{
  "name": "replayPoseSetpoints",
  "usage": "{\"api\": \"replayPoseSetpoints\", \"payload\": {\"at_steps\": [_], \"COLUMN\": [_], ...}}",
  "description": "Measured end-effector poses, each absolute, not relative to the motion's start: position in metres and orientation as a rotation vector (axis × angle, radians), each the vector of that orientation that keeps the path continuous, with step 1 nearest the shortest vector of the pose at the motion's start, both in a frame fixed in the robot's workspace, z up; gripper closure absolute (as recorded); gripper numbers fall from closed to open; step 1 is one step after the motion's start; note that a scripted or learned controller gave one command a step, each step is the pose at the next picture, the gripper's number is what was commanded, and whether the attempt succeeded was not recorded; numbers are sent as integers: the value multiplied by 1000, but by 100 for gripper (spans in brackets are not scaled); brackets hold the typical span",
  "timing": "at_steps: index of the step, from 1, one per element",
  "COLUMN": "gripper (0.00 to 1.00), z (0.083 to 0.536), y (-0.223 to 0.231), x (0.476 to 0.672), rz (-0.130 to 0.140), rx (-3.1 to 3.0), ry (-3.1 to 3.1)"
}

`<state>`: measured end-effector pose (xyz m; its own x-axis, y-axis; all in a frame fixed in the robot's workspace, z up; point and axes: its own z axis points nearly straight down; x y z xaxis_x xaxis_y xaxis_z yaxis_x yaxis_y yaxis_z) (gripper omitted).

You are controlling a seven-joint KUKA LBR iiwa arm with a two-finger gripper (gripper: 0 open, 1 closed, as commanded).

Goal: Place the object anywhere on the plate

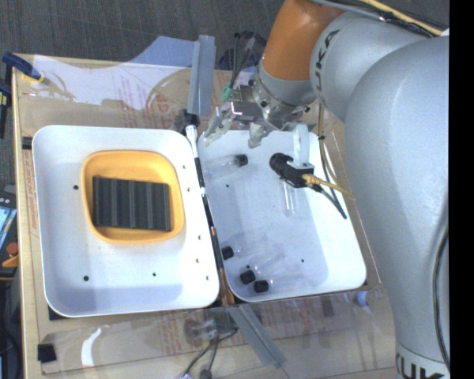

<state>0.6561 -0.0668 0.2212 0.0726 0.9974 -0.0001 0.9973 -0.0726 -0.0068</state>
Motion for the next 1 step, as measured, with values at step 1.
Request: {"api": "replayPoseSetpoints", "payload": {"at_steps": [1], "gripper": [0], "z": [206], "y": [-31], "x": [656], "rz": [5], "rx": [-2361], "ry": [-2068]}}
